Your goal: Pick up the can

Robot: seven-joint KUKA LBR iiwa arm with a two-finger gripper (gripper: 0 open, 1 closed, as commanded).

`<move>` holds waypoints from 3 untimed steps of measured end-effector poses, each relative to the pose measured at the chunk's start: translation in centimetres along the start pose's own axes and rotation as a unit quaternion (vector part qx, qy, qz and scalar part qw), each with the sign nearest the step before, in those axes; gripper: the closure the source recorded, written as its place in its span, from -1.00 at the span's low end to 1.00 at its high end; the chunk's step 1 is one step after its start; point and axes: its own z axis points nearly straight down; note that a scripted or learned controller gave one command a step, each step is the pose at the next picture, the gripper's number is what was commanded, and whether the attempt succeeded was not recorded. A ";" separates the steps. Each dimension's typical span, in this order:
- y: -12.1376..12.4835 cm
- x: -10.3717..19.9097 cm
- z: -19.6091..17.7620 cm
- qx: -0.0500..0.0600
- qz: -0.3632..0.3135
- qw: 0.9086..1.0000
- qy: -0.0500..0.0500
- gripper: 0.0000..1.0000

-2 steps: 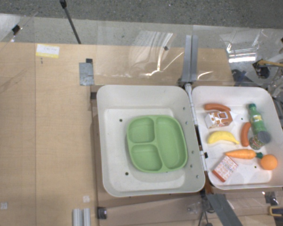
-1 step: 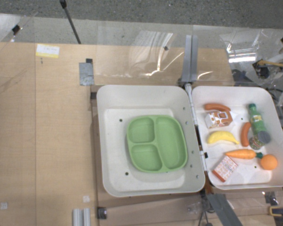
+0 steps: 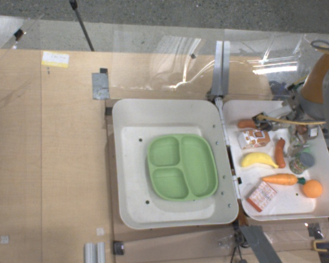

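The gripper (image 3: 297, 140) is hovering in the right bin (image 3: 323, 210) just above the can (image 3: 305, 161), which is standing near the orange (image 3: 313, 188). Whether the gripper is spread or closed, I cannot tell. The approach seems to be under way, and the next move is calling for a centred descent. The wrist is blurring into the clutter.

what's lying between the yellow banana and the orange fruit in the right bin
In the camera view, an orange carrot with a green tip lies between the yellow banana and the round orange fruit.
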 end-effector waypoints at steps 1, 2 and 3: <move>0.2 0.1 -1.3 0.000 0.000 1.000 0.003 1.00; 6.2 2.2 -15.0 -0.002 -0.035 0.999 0.002 1.00; 6.1 2.2 -14.9 -0.002 -0.036 0.999 0.001 -1.00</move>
